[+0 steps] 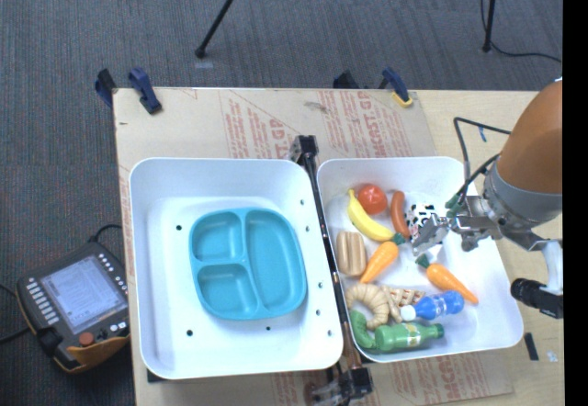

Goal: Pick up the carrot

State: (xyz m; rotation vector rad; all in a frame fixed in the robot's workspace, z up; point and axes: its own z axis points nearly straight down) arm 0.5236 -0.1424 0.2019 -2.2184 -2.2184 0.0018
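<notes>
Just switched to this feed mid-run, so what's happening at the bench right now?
The grey KUKA arm's two-finger gripper is low in the right white bin, among toy food. Two orange carrots are there: one beside the yellow banana, another just below the gripper. Nothing visibly sits between its fingers. The left white bin holds a blue divided plate.

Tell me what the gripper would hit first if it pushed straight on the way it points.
The gripper points toward the view's left, low over the right white bin. It would probably meet the black-and-white toy at its tip, then the orange plastic carrot; depth is unclear.
</notes>
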